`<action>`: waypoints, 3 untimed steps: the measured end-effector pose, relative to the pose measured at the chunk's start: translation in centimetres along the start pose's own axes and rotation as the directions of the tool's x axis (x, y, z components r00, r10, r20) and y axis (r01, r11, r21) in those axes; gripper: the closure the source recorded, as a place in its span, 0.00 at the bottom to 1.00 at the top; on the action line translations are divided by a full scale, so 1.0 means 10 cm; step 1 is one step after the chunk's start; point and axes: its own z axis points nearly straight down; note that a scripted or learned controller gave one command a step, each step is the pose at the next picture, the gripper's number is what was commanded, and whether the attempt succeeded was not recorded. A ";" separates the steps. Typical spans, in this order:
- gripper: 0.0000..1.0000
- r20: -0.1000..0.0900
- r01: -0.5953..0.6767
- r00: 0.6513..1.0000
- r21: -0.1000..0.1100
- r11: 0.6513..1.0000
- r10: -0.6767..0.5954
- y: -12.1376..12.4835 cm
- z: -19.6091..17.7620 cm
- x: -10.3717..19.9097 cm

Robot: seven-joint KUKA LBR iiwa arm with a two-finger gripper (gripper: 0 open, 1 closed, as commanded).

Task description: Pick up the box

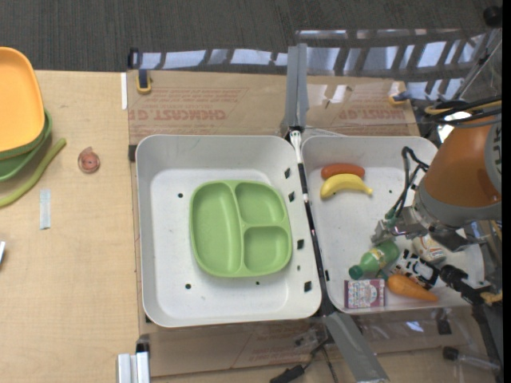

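- Camera view: the gripper [391, 228] hangs low in the right bin [343, 206], under the grey arm [467, 174] with its orange band, reaching in from the right.
- I cannot tell from here how the tool is set; it is a tangle of dark metal and cable.
- Just below it lies a green bottle [374, 262], tilted, its neck end near the tool's tip.
- The box [365, 294], small and pink-and-white, lies flat at the near edge of the right bin, just beneath the bottle and free of the tool.
- An orange carrot-like piece [411, 287] sits right beside the box, on its right.
- Farther back in the same bin, a yellow banana [345, 186] lies just in front of a red sausage-shaped item [342, 170].
- The left bin [160, 214] holds a green divided plate [240, 228].
- Well off to the left, on the bench [72, 294], sits a stack of orange and green dishes [20, 118].
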 end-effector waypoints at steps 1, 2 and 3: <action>1.00 0.001 0.263 0.965 0.000 0.965 -0.263 0.10 -1.44 0.30; 1.00 0.000 0.150 0.989 0.003 0.989 -0.150 0.73 -0.98 0.68; 1.00 0.002 -0.152 0.988 0.005 0.988 0.152 0.55 -0.98 1.08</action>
